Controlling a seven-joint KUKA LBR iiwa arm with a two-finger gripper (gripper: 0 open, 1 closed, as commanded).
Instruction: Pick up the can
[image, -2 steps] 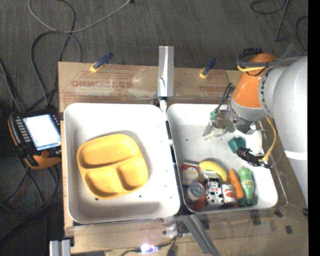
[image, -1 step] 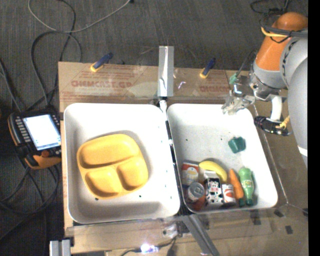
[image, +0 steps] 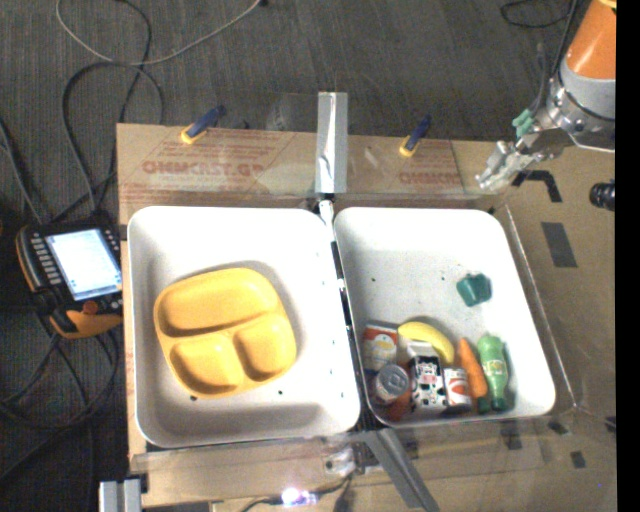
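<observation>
Two shallow white bins (image: 500, 240) are seen side by side, and the grey arm with its orange band is held above the bench's far right corner, well apart from them, its two-finger gripper (image: 497, 172) angled down-left. Whether its jaws are open cannot be told. The small silver-topped can (image: 391, 381) lies, seemingly tilted, among clutter in the right bin's near edge.
</observation>
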